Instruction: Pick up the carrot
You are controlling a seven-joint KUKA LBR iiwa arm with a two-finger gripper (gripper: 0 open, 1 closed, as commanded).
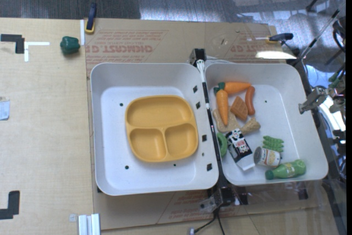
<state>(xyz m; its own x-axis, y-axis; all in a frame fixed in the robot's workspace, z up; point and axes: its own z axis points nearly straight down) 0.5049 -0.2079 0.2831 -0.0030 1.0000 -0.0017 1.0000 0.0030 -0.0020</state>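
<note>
Cables [215, 216] trail off the bottom edge of the frame, between the two bins, and a small white bracket [88, 223] sits at the lower left on the pale wooden tabletop [44, 135].

Just above these, along the near wall of the right bin [286, 82], a green bottle [286, 169] lies on its side. A small can [268, 157] lies just beside it, with a black and white carton [240, 147] tilted to its left and a green pea pod [273, 143] just above the can. A green piece [221, 145] rests against the bin's left wall.

In the left bin [110, 118], a yellow divided plate [161, 128] lies flat in the middle.

Farther up the right bin, a beige chunk [251, 126] and a brown wedge [239, 108] lie close together. The carrot [221, 107] lies lengthwise along the left wall, in the upper left corner of that bin, with its thick end toward the far side. A second orange carrot-shaped piece [237, 87] lies crosswise at that end, and a reddish sausage [250, 100] lies to the right of the wedge.

At the right edge of the frame the gripper [314, 99] hangs over the right bin's right rim, well apart from the carrot; whether it is spread or closed cannot be told.

Beyond the bins lies a cardboard sheet [143, 41], with a green lump [70, 45] on the tabletop at the upper left and a blue and yellow clamp [91, 18] near it.
</note>
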